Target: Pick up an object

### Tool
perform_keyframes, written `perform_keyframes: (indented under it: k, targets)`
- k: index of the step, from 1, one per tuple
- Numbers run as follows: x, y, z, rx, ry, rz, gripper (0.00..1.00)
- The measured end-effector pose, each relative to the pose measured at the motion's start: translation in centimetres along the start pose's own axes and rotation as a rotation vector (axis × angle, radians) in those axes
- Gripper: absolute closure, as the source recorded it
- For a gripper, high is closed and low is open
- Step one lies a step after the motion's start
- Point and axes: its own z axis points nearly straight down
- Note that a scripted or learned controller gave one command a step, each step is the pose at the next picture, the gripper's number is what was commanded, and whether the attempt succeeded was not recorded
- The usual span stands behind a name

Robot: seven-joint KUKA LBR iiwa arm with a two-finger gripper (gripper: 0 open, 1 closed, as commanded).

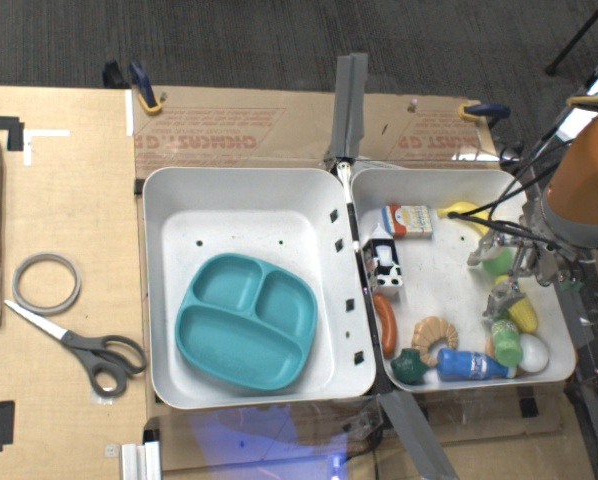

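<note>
Two shallow white bins with rounded corners sit side by side on the pale wooden bench (pixel 69 218). The left bin (pixel 169 208) holds one smooth teal plate (pixel 246 320), moulded into three compartments and lying slightly askew. The right bin (pixel 429 288) carries a clutter of small toys: one red-and-white carton (pixel 408 220) lying flat near the far wall, one yellow banana (pixel 461 210) just beside it, one small black-and-white box (pixel 384 266) against the divider, one glossy sausage (pixel 384 324) below that, one ridged tan croissant (pixel 434 332), one dark green broccoli piece (pixel 408 367) at the near edge, and one blue bottle (pixel 472 366) lying on its side with a white cap. By the right wall cluster a green piece (pixel 497 261), a yellow lemon shape (pixel 522 315), a pale green round object (pixel 505 346) and a white ball (pixel 532 354), crowded close together.

The metal pincer (pixel 506 290) hangs over that right-hand cluster, between the green piece and the lemon; whether it is clenched or released I cannot tell. Dark cables cross above the banana.

On the bench to the left lie one ring of tape (pixel 47 281) and one pair of grey-handled scissors (pixel 84 346). Brown cardboard (pixel 229 133) lies behind the bins, held by two blue clamps (pixel 144 86).
</note>
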Motion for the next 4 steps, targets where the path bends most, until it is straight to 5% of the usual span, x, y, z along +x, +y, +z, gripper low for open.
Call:
perform_keyframes:
  k: [1, 2, 3, 4]
  targets:
    - [-0.2, 0.1, -1.0, 0.002, -0.005, -0.003, 1.0]
    - [-0.2, 0.1, -1.0, 0.001, -0.005, -0.003, 0.0]
    - [-6.6, 1.3, 0.0, 0.001, -0.002, -0.054, 0.0]
    - [-5.6, 0.1, 0.0, 0.0, -0.001, 0.034, 0.0]
